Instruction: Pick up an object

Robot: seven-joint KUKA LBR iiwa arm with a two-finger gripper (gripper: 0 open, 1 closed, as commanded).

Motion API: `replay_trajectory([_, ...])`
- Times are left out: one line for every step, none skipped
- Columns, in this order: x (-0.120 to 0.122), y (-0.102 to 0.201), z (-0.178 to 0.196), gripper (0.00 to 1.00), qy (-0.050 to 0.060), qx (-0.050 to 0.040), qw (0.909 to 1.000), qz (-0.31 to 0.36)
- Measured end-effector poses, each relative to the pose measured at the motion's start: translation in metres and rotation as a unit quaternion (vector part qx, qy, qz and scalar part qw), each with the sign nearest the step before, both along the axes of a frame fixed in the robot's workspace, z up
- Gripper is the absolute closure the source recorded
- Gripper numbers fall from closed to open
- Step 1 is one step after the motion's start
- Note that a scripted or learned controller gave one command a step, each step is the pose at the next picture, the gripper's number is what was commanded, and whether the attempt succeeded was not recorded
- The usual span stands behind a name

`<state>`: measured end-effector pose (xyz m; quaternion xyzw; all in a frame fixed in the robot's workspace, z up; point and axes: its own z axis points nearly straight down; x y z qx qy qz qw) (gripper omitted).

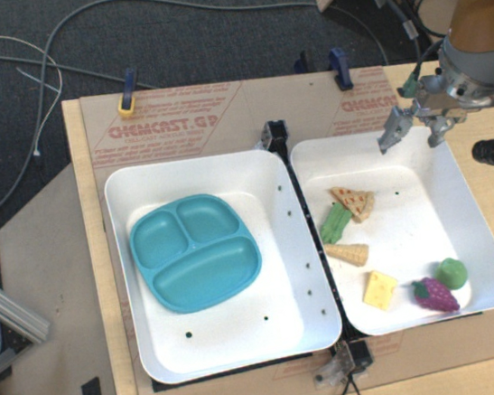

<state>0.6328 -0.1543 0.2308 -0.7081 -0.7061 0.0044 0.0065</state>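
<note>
Nearest the camera in the right bin (467, 207) lie a purple grape cluster (435, 294), a green ball (453, 272) and a yellow cheese wedge (379, 290); they look like light, stiff, smooth plastic toys, though detail is poor. The cheese, standing apart, seems best gripped across its flat sides. Further back are a cone (347, 254), green vegetable (334, 223) and waffle piece (353, 202). At the far rim the gripper (413, 130) hangs with jaws spread, pinching nothing.

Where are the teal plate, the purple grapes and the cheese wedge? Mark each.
teal plate (196, 250), camera view, its large lower compartment.
purple grapes (435, 295), camera view, middle of the bunch.
cheese wedge (379, 290), camera view, its top face.
</note>
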Motion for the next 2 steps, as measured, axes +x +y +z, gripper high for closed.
replay_trajectory([0.003, 0.0, 0.009, 0.0, -0.007, -0.0013, 1.0, 0.001])
replay_trajectory([0.0, -0.001, -0.053, 0.0, -0.005, -0.0007, 1.0, 0.001])
